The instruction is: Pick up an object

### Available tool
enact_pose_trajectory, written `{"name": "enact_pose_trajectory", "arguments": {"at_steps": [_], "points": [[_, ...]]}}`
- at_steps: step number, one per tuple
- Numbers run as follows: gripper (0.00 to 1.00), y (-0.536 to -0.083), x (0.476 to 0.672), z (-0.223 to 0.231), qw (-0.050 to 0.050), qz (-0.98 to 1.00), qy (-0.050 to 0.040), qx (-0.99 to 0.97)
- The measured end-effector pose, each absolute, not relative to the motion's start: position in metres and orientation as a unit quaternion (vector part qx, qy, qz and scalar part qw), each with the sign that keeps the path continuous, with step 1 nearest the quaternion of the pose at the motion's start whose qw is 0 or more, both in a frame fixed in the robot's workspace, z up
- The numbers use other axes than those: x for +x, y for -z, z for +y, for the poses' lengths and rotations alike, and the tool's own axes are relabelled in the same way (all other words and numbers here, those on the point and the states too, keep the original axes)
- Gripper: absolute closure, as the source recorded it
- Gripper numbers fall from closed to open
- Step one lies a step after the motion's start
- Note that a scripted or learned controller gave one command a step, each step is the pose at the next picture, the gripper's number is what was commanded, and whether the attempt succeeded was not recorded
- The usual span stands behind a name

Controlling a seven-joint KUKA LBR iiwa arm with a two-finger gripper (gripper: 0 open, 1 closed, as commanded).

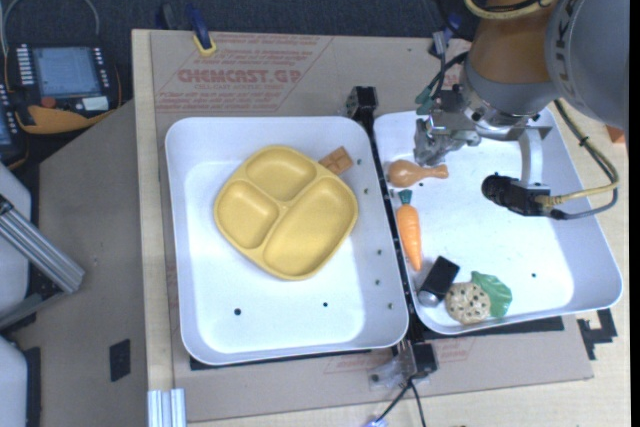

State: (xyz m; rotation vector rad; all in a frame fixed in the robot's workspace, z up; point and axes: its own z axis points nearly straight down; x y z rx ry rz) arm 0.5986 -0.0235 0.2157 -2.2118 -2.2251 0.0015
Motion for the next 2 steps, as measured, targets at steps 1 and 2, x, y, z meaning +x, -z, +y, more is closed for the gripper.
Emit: {"name": "enact_pose_trajectory", "arguments": {"at_steps": [1,2], "points": [[1.00,-0.210,0.605,0.030,0.001,-0.709,0.0005,-0.705],[1.00,-0.228,0.599,0.085,0.000,-0.710,0.0019,-0.705]]}}
